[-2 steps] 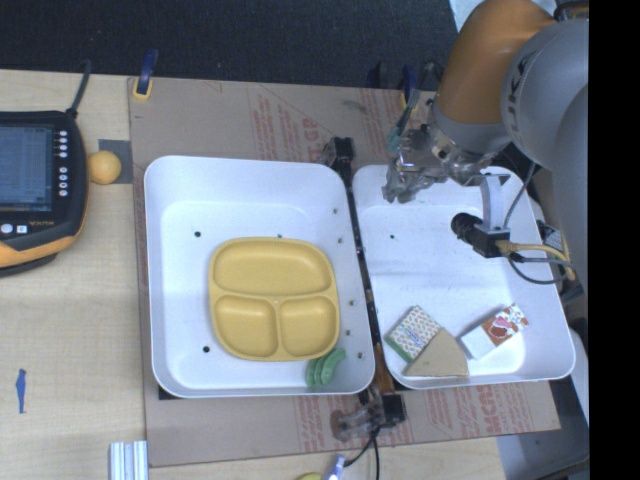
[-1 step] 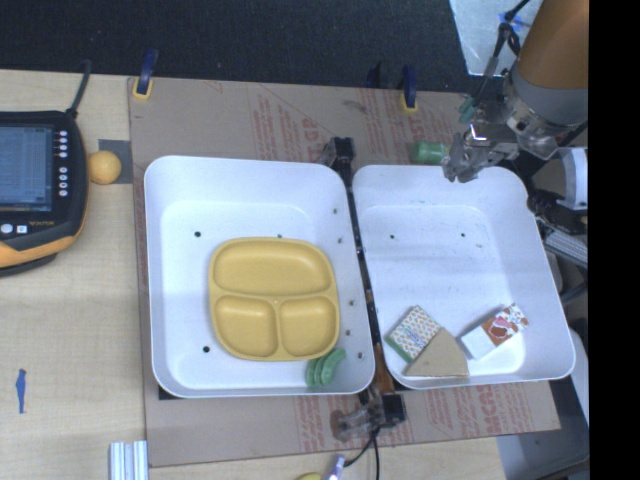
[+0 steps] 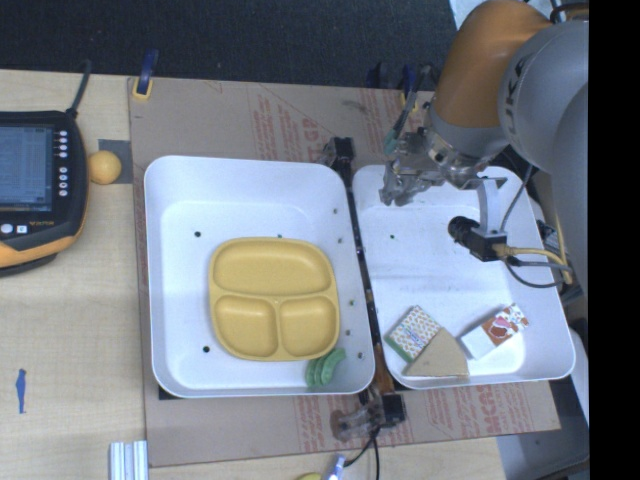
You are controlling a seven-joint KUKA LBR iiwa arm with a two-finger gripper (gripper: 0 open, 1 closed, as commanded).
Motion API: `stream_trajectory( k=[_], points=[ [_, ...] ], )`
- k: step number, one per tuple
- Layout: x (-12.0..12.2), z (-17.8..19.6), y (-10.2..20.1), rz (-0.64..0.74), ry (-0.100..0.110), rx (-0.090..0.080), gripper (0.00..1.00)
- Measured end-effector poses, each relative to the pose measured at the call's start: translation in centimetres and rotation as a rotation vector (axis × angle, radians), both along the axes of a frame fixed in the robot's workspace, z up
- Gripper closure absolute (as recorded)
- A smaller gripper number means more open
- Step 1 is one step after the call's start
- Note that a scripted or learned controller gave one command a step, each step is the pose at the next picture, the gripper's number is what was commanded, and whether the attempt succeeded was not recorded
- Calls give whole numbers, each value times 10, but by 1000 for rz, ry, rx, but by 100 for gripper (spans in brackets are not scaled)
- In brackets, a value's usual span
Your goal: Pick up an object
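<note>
Lying flat — tan wedge [image 3: 438,358] tip pointing up-right.

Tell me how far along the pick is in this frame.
Nothing looks picked yet. The tool sits over the far end of the right bin, with nothing visible in it. The right bin's items, a patterned packet, a tan wedge and a red-and-white box, lie at its near end. The yellow tray and green toy lie in the left bin. Reaching, gripping and lifting are all left.
</note>
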State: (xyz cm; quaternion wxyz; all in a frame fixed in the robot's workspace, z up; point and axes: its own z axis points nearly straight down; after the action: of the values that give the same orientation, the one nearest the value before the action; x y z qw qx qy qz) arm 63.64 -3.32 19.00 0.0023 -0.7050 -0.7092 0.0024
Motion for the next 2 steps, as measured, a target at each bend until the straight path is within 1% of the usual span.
stream_trajectory(
  k=[1,2],
  points=[
    [-17,74,-64,-4,-6,-1,100],
    [-24,48,2,-1,-2,-1,100]
  ],
)
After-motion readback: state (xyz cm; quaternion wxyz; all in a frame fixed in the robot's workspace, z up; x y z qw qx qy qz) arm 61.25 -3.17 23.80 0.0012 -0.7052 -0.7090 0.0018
